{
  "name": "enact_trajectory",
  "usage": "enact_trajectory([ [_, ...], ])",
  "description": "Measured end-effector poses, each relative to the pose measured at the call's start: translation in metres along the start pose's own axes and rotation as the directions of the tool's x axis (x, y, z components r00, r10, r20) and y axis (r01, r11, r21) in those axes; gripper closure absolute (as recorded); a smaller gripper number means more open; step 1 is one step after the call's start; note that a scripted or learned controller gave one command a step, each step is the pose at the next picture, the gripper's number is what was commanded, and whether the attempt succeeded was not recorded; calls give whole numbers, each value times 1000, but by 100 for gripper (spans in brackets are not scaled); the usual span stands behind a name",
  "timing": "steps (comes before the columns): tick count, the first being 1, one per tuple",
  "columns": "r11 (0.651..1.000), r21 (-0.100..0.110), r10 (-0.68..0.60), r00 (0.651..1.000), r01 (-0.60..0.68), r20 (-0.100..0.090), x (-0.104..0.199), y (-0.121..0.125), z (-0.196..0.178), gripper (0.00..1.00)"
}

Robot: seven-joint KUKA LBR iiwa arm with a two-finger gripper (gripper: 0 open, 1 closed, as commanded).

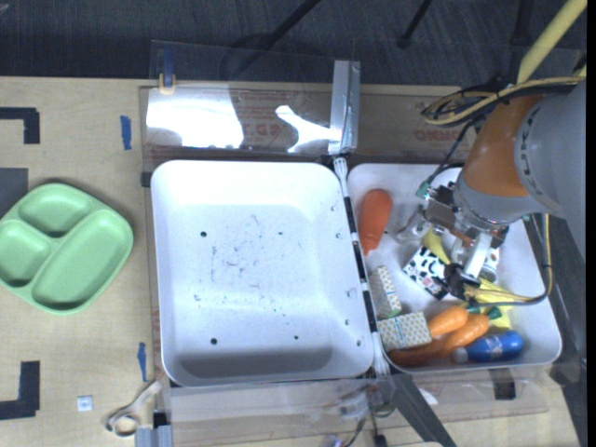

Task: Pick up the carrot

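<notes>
An orange, tapered carrot (375,216) lies along the left wall of the right bin (540,268), in its far half. Nothing covers it. My gripper (434,234) hangs over the middle of the right bin, a short way to the right of the carrot and apart from it. It is just above a black-and-white patterned piece (426,268). Two more orange, carrot-like pieces (453,324) lie near the bin's front wall.
At the front of the right bin are a blue item (494,346), a yellow item (494,294) and two small speckled blocks (396,313). The left bin (251,268) is beside it. A green divided plate (60,246) rests on the bench at far left.
</notes>
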State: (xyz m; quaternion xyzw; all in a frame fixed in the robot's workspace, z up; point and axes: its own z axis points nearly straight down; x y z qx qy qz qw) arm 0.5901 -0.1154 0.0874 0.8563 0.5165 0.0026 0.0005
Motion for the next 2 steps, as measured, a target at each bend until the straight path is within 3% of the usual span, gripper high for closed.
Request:
enact_trajectory([
  [2,995,0,95,995,-95,4,35,47,1,0],
])
